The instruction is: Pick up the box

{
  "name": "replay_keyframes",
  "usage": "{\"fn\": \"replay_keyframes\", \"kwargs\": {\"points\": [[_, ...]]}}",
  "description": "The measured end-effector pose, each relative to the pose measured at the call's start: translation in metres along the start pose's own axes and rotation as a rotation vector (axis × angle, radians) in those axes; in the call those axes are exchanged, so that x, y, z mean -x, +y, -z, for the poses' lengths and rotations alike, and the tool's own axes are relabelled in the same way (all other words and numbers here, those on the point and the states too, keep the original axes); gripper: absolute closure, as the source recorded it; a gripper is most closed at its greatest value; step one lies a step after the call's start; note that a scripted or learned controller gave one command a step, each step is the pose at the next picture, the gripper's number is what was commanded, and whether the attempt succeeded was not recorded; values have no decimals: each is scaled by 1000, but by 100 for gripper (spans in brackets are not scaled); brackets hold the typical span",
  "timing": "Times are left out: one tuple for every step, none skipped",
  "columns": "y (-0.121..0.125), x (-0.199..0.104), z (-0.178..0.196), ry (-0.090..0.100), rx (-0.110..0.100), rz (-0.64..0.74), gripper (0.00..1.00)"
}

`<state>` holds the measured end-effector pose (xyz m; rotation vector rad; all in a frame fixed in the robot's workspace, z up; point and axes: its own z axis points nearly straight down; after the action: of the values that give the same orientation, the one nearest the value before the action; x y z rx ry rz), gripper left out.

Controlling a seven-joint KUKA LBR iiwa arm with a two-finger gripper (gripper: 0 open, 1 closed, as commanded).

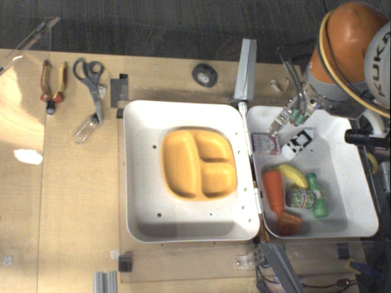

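the wooden bench [61,194] fills the view, with two shallow white bins set side by side on it. the left bin [137,218] is the larger in view, and a yellow divided tray [198,162] lies in the middle of its floor. the right bin [354,206] touches it along their shared wall.

the grey arm [348,41], its orange band showing, comes in at the top right and leans down over the far part of the right bin. the gripper [280,123] hangs over that bin's far left area, just above and to the right of the box; whether it is spread or closed cannot be told from here, and nothing can be seen held in it.

outside the bins, scissors [91,87] and red-handled pliers [52,84] lie on the bench at the far left, well apart from the bins. a dark roll of tape [204,74] sits just beyond the left bin's far edge.

in the right bin's near half, an orange carrot [274,191] lies along the left wall. a green bottle [305,198] lies on its side just to the carrot's right, and a yellow banana [292,174] rests just beyond the bottle. a small reddish-brown item [289,223] sits at the carrot's near end.

the box [264,143], pale and pinkish, lies flat in the right bin's far left corner against the left wall, just beyond the carrot's tip.
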<state>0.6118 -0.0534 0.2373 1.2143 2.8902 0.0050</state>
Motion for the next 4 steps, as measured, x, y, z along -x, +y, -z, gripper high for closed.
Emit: {"fn": "replay_keyframes", "kwargs": {"points": [[0, 0, 0, 0, 0, 0, 0], [-38, 35, -119, -1, 1, -233, 0], [-2, 56, -150, -4, 0, -364, 0], [1, 57, -137, -8, 6, -359, 100]]}}
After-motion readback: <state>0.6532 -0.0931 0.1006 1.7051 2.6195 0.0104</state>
